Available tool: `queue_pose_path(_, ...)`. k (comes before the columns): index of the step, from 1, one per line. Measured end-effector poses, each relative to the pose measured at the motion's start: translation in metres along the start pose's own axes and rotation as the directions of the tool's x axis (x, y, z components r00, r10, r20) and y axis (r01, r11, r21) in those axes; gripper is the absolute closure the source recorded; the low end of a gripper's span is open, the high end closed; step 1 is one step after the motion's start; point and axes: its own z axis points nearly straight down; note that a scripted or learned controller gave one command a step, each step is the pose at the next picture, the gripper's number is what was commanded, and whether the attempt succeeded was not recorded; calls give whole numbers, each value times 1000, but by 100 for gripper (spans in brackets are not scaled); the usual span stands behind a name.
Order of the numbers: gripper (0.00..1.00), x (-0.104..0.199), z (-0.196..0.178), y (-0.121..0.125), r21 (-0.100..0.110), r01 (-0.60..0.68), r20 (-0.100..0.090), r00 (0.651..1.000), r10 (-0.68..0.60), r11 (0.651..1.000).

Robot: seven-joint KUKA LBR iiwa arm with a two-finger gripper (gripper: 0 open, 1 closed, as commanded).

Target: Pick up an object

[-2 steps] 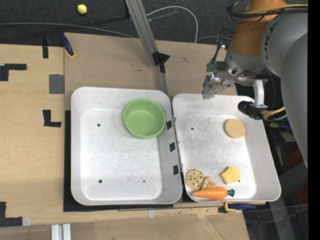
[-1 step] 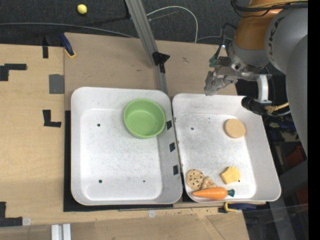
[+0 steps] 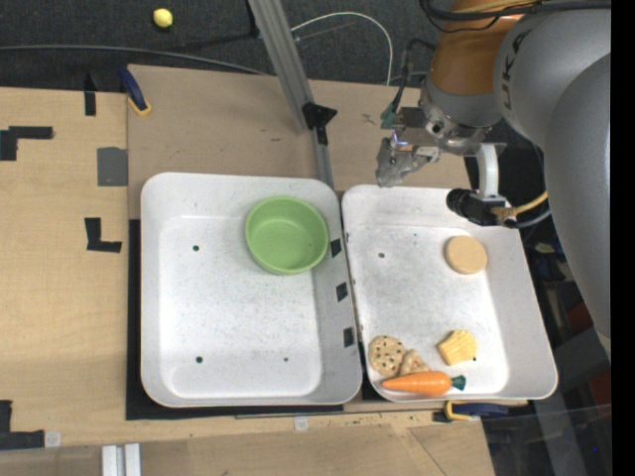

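Note:
My gripper (image 3: 397, 164) hangs over the far edge of the right bin (image 3: 516, 266), with nothing seen between its fingers. In that bin lie a round tan cookie-like disc (image 3: 465, 255) near the right side, and at the near end a brown chocolate-chip cookie (image 3: 385, 352), a yellow wedge (image 3: 457, 346) and an orange carrot (image 3: 425, 384) with a green tip. A green bowl (image 3: 287, 234) sits upright in the left bin (image 3: 179, 296), at its far right corner.
A slanted grey metal pole (image 3: 288, 58) crosses above the left bin's far edge. Black cables (image 3: 481, 206) hang by the right bin's far right corner. A small yellow ball (image 3: 163, 17) rests on the dark floor at top left.

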Motion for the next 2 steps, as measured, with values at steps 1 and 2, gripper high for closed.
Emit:
queue_pose_path(1,100,51,-1,-10,2,0,0,1000,0,1000)
queue_pose_path(2,100,104,17,-7,4,0,1,1000,0,1000)
